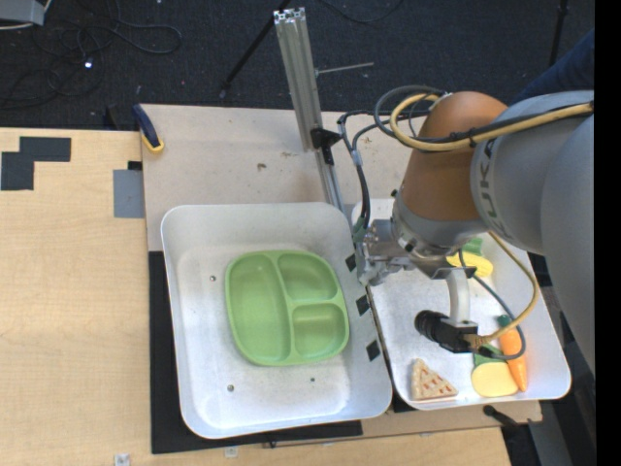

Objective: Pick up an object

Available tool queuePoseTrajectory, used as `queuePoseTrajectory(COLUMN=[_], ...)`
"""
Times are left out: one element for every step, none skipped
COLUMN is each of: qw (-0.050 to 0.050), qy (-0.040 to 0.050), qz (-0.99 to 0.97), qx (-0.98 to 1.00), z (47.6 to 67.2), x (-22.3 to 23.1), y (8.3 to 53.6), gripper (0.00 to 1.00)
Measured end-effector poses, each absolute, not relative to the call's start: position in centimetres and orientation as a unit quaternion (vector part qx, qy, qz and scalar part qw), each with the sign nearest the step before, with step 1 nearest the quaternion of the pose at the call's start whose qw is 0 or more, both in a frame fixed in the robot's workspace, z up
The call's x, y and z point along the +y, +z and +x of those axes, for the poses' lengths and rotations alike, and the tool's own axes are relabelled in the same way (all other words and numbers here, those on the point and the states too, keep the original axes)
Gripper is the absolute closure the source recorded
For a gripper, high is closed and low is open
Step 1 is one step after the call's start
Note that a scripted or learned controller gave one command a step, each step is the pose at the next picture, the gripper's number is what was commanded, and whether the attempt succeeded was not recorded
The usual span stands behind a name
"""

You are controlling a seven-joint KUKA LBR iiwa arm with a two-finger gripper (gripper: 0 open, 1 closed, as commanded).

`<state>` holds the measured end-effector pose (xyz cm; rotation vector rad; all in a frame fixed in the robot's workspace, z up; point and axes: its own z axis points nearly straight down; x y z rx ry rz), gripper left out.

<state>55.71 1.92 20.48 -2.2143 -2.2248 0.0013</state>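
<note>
The pale bench [223, 153] bears two shallow white bins side by side, the left bin [194, 357] and the right bin [408, 311].

An aluminium profile post [302, 81] is fixed upright on the pale bench [223, 153]; a blue-and-yellow handle [148, 130] is laid at its corner.

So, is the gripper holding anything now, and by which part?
It cannot be told: the gripper, over the right bin, is mostly covered by the arm.

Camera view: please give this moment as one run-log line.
grey arm: above right white bin | left white bin: green divided plastic plate | right bin: tan triangular wedge, yellow rounded piece, orange carrot-shaped piece
</note>
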Motion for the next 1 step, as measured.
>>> queuePoseTrajectory(qw=[0.0], qy=[0.0], qz=[-0.706], qx=[-0.708], z=[58.27], x=[5.89], y=[21.59], gripper=[1.0])
